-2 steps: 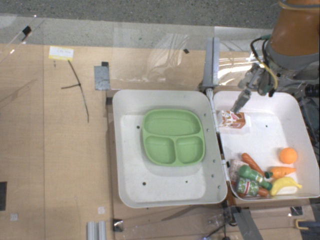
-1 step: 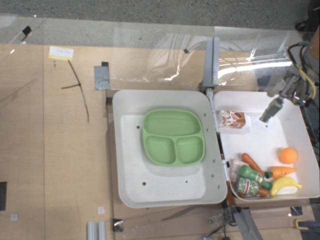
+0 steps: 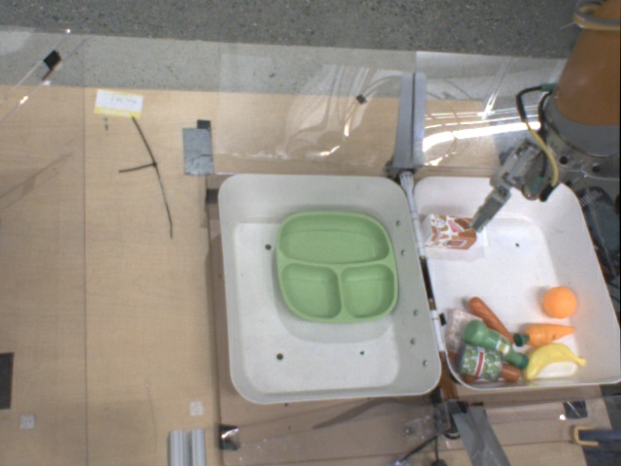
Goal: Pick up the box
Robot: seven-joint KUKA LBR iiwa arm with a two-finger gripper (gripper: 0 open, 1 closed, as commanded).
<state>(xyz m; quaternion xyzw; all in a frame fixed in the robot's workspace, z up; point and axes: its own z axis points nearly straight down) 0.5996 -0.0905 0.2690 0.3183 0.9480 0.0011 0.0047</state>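
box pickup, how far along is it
Done: the hand has reached the box in the right bin. In hand: its tip sits at the box's right edge. Left: a visible grip and the lift; the box lies on the bin floor.

arm from right, gripper (image 3: 482, 214) angled down-left

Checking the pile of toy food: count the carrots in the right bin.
2. One carrot lies slanted above the green bottle; the other carrot lies under the orange, beside the banana. More may be hidden under the pile.
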